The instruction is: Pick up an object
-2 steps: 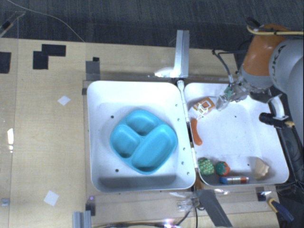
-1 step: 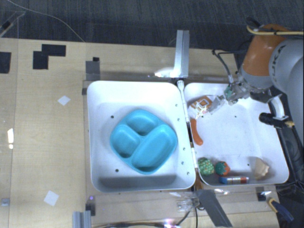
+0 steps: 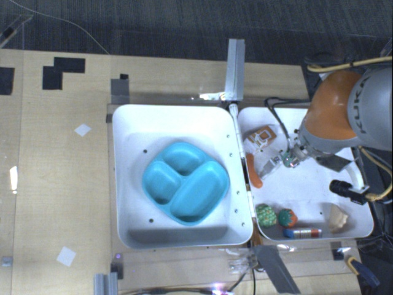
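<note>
Here, the left bin (image 3: 129, 165) holds a blue tray (image 3: 185, 182); the right bin (image 3: 362, 226) holds small clutter. The gripper (image 3: 274, 162) hangs low near an orange carrot (image 3: 253, 171) by the divider; jaw state cannot be told. Carrot looks light, slick, stiff: grip across mid-length.

We note a blue divided tray (image 3: 184, 182) in the left bin (image 3: 129, 140), gripper (image 3: 277, 161) low over the right bin (image 3: 319, 183), near an orange stick (image 3: 254, 172), green ball (image 3: 266, 214), marker (image 3: 303, 232) by the front wall.
</note>
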Controlling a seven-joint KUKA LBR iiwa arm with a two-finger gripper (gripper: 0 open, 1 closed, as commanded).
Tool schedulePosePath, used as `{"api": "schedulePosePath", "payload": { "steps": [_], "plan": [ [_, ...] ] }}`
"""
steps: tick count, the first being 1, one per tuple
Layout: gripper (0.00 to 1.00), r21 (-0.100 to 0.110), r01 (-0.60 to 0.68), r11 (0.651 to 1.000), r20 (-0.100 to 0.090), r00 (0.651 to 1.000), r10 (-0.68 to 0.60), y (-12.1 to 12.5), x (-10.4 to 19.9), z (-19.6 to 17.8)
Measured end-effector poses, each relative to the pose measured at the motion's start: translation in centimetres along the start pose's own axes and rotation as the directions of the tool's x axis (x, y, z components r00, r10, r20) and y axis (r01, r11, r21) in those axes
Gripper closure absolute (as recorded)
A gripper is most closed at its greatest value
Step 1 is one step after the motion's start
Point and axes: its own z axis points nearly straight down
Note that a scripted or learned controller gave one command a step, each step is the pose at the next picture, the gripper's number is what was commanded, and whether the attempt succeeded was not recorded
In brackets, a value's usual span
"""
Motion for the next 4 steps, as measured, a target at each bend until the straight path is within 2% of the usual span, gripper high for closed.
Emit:
{"api": "schedulePosePath", "payload": {
  "steps": [1, 2, 3, 4],
  "plan": [
    [0.0, 0.003, 0.035, 0.999, 0.0, 0.999, -0.035, 3.5, -8.8, -0.1],
    [0.0, 0.028, 0.346, 0.938, -0.014, 0.938, -0.345, 7.3, -4.4, 0.2],
    [0.0, 0.006, 0.259, 0.966, 0.011, 0.966, -0.259, 3.5, -1.6, 0.0],
    [0.0, 0.022, 0.251, 0.968, -0.006, 0.968, -0.251, 7.4, -3.6, -0.3]
  ]
}}
